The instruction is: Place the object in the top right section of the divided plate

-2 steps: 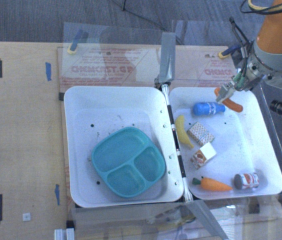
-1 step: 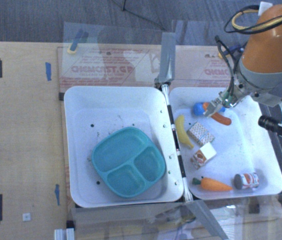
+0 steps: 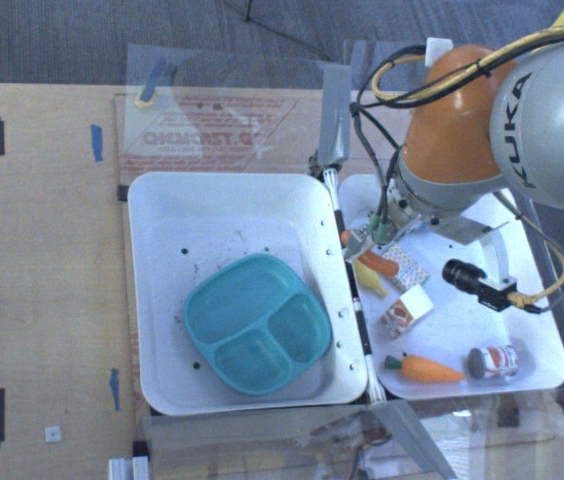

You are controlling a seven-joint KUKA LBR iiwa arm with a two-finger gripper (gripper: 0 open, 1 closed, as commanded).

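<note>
Your end effector (image 3: 387,226) hangs over the right bin's (image 3: 552,353) back left corner above the toy pile (image 3: 387,268), its grip impossible to tell, while the teal plate (image 3: 257,324) lies in the left bin (image 3: 162,218) near its front edge.

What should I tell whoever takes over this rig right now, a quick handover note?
Pincer: low over the right bin, at its upper left corner above the clutter; its grip can't be judged.
Divided plate: teal, in the left bin, all sections bare.
Right bin also holds a carrot, a small can, a small carton and an orange and yellow piece.
Done: nothing placed.
Left: pick an object, set it in the plate's top right section.
</note>
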